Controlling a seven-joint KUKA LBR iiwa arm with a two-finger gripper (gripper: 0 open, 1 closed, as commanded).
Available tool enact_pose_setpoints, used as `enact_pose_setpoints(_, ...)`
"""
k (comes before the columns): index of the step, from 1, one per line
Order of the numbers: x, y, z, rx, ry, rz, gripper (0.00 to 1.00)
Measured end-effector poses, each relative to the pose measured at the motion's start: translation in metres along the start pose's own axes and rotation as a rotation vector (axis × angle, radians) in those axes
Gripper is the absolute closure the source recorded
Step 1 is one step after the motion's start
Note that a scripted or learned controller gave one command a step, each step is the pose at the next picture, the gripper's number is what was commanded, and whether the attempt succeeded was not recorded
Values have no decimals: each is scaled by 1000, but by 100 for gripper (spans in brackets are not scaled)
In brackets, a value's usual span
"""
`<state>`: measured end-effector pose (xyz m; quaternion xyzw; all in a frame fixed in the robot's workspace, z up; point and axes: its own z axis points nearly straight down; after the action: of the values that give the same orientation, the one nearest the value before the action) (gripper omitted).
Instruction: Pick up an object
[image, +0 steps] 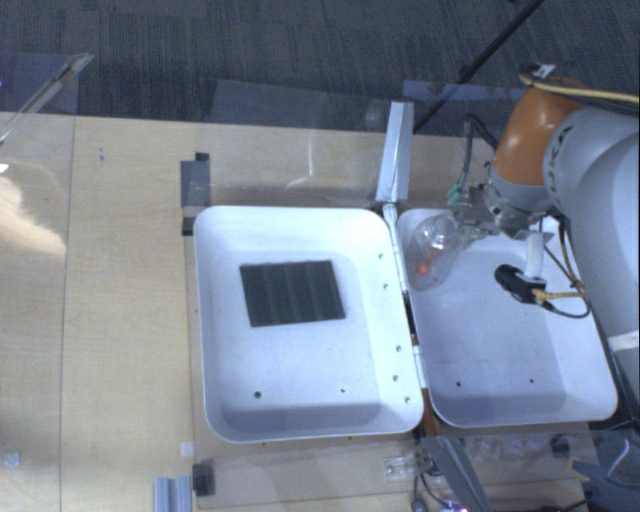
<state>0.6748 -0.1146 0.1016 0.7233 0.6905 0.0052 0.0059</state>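
Nearest us we see the left bin on the table, with a dark ribbed mat lying flat in it. In the right bin, a clear plastic cup lies on its side at the far left corner, just beside the hand; we cannot tell its grip

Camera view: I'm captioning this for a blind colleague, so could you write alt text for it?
A grey robot arm with an orange band reaches from the right over the right white bin, near a clear plastic cup lying at the bin's upper left corner. The left white bin holds a dark ridged rectangular pad. Both bins sit on a light wooden bench.
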Motion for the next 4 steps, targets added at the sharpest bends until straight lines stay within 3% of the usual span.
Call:
enact_pose_setpoints(1,0,0,0,0,0,0,0)
enact_pose_setpoints(2,-7,-34,13,7,0,95,0)
enact_pose_setpoints(3,30,-71,11,4,3,-307,0)
enact_pose_setpoints(4,-28,-57,-59,9,1,-220,0)
